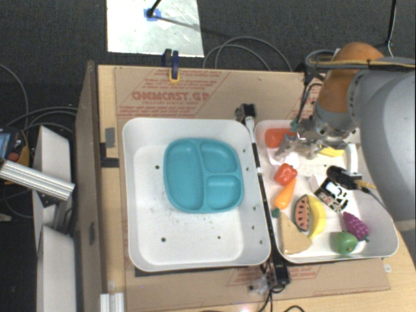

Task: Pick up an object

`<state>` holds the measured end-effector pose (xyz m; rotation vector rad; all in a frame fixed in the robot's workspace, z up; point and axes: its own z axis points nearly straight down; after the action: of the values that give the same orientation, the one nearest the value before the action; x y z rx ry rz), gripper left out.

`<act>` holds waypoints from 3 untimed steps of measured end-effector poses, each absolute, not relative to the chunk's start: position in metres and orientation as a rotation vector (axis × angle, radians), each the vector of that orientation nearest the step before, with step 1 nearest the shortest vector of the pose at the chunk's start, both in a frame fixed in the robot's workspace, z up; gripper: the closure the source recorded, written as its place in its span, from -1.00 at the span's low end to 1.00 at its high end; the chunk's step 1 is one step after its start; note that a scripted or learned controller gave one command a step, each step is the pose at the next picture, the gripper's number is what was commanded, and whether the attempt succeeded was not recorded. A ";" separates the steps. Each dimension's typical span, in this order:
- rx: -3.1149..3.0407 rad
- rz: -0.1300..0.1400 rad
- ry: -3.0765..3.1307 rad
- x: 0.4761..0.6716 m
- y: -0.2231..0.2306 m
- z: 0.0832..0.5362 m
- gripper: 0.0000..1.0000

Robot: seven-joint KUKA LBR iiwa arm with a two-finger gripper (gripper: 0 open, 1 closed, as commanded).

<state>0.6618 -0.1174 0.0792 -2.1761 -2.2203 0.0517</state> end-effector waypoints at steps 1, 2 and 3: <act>-2.203 0.025 -2.217 0.663 -0.109 0.080 -1.00; -2.207 0.017 -2.213 0.665 -0.120 0.082 -1.00; -2.212 0.011 -2.216 0.666 -0.135 0.083 -1.00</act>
<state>0.6661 -0.1348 0.0832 -2.2119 -2.2158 0.0111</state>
